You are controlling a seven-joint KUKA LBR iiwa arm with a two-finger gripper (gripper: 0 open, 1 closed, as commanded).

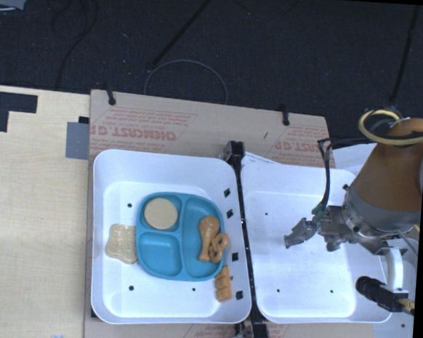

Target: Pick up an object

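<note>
A blue divided plate [162,259] lies in the left bin [116,172]. On it rest a round tan biscuit [160,213] and a brown pretzel-like piece [212,237]. A pale bread slice [122,243] lies against the plate's left edge, and a small orange-brown piece [223,283] sits by its lower right. My gripper [299,236] hangs over the middle of the right bin [298,179], away from all these objects, with nothing seen in it.
A black divider [239,232] runs between the two bins. The orange-banded arm [389,179] covers the right bin's right side. Cardboard [200,127] lies under the bins, with a wooden bench top [26,208] to the left.
</note>
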